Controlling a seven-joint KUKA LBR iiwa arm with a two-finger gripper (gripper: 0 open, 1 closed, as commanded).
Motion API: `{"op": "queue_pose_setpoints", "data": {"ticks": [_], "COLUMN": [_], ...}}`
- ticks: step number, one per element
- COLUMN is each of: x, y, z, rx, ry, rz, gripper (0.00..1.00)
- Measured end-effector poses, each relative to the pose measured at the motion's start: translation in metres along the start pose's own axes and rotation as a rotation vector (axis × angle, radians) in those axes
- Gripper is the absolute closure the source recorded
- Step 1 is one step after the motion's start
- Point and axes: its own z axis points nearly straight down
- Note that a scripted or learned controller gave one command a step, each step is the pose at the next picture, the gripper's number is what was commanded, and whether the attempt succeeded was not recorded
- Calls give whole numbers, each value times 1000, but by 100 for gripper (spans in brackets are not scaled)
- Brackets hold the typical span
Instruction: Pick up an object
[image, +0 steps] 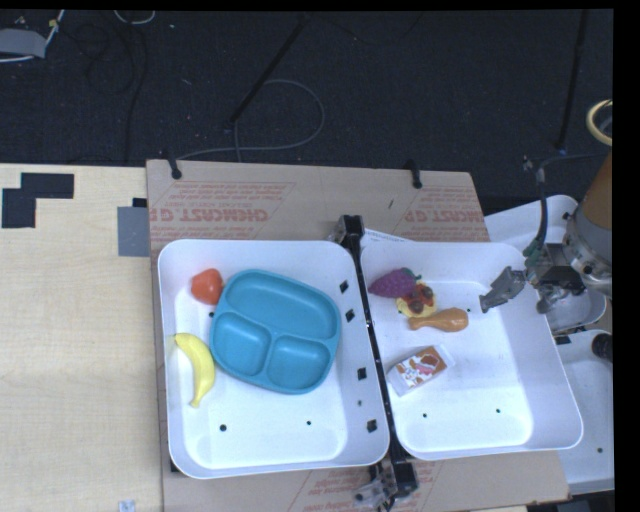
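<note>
I'm at the approach step: the gripper (512, 288) hangs over the right bin's (545, 420) right side, seemingly open and empty, so next I must swing left and descend onto the drumstick (440, 321) beside the grapes (397, 283).

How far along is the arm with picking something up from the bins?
Nothing looks picked up yet. The end effector hangs over the right bin's right side with no object between its parts. The drumstick, purple grapes and small snack packet lie on that bin's floor; the banana, tomato and blue divided plate lie in the left bin. Reaching, grasping and lifting are all left.
</note>
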Motion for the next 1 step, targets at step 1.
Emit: {"op": "queue_pose_setpoints", "data": {"ticks": [1], "x": [0], "y": [2], "z": [-7], "rx": [-14], "ry": [-3], "rz": [-2], "gripper": [0]}}
